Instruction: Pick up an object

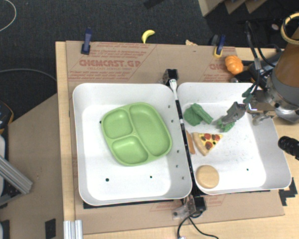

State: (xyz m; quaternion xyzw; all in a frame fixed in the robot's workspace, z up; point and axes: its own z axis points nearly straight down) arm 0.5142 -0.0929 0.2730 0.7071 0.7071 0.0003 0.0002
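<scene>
We saw the pincer [232,114] low in the right bin [259,176], near its far edge, touching a small green piece [226,126]; whether it gripped, we couldn't tell. Pickable items clustered by the bin's left wall: green leaf [197,114], pizza slice [208,142], round cookie [208,177]. Green divided plate [135,133] sat mid left bin [89,173]. Cardboard on the worktop [114,62] read "CHEMCAST", likely protective lining.

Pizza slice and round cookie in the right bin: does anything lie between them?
No. In the camera view, only bare white bin floor separates the pizza slice from the cookie.
</scene>
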